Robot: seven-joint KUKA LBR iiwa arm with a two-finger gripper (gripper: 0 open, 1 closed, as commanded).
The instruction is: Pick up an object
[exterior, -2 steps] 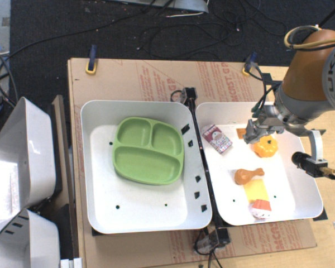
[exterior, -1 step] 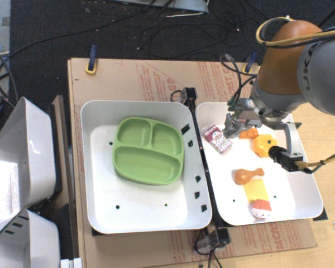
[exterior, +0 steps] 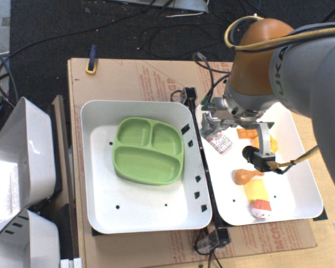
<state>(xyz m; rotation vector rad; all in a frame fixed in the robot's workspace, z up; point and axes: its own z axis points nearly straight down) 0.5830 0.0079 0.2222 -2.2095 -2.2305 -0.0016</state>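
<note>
Gripper (exterior: 213,126) hangs over the far-left corner of the right bin (exterior: 301,166), close to the wall it shares with the left bin (exterior: 100,205). Can't tell how far open it is, since the wrist blocks the view. Nothing visibly held.

Likely target is the small pink-and-white patterned packet (exterior: 219,143), just on the near side of the gripper and lying flat on the bin floor, near the left wall.

Orientation: the packet looks turned diagonal to the bin walls, with its long axis roughly far-left to near-right. It's close to square, so that's a weak read, and I see no clear front or back end.

Doing this step well, my take:
- Shift slightly toward near before descending. The tool looks centred a bit far of the packet.
- Close across the short side, i.e. rotate the wrist so the closing line is perpendicular to that diagonal.
- It's flat and thin, so go all the way down to the floor. A high close grabs air.
- Watch the left wall: little clearance on that side.

Other items in the right bin are well clear to the right and near: orange block (exterior: 245,133), orange bulb-shaped toy (exterior: 244,176), yellow toy (exterior: 258,197). The green divided plate (exterior: 149,151) sits alone in the left bin.
</note>
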